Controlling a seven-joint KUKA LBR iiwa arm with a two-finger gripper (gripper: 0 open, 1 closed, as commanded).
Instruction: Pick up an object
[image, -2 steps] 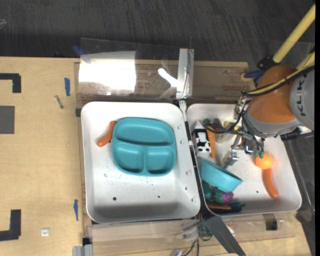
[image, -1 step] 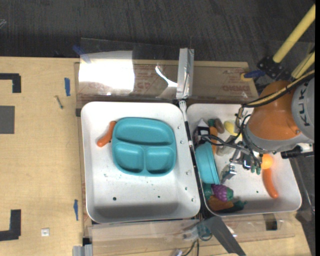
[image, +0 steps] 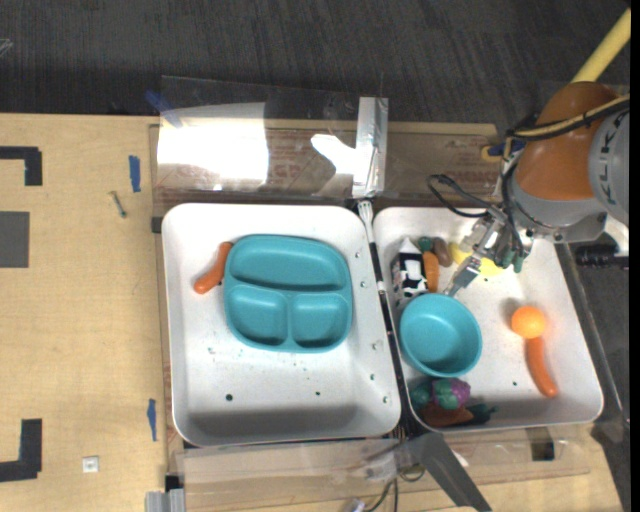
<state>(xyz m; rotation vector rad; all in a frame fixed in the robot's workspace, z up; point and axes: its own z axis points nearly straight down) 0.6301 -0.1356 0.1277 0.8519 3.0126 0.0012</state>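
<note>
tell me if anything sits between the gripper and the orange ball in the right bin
Nothing visible does. The gripper hangs over the right bin's upper middle, and the orange ball lies lower right of it with bare white floor between. The teal bowl sits off to the left.

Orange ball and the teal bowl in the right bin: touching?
Apart. The camera view shows bare white bin floor between the orange ball and the teal bowl.

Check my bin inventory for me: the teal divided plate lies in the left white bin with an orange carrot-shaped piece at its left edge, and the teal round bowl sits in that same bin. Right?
Not quite. The camera view shows the teal round bowl in the right white bin, not the left white bin. The teal divided plate and the orange carrot-shaped piece lie as stated.
</note>
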